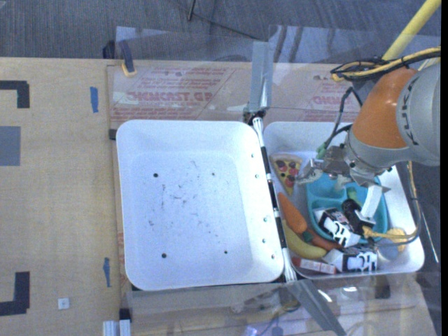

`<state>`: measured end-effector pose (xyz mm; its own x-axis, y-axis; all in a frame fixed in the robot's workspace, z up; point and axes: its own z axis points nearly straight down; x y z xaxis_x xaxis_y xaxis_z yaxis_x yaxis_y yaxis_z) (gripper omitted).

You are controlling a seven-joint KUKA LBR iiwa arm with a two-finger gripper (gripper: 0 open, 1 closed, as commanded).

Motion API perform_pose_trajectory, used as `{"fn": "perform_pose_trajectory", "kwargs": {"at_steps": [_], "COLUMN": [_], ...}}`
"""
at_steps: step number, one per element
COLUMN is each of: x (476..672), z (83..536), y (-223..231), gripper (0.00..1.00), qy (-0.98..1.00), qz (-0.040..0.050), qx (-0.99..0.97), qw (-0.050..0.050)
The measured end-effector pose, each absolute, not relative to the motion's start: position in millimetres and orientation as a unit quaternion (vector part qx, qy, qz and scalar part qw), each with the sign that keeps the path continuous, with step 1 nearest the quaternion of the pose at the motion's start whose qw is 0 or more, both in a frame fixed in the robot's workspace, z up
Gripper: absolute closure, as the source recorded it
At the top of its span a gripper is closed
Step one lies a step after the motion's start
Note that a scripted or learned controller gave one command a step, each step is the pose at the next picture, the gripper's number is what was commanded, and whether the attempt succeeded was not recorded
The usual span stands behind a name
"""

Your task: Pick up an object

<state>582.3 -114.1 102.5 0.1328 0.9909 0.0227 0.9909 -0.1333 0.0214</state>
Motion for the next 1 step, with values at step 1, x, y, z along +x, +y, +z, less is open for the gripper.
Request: {"fn": "perform_pose_trajectory", "kwargs": {"at_steps": [1], "x": [584.4], "z": [108.5], "y": [-106.5], "gripper": [1.00], "qy": [0.661], "qz": [0.0184], "qx": [0.750], "qw": [-0.004]}}
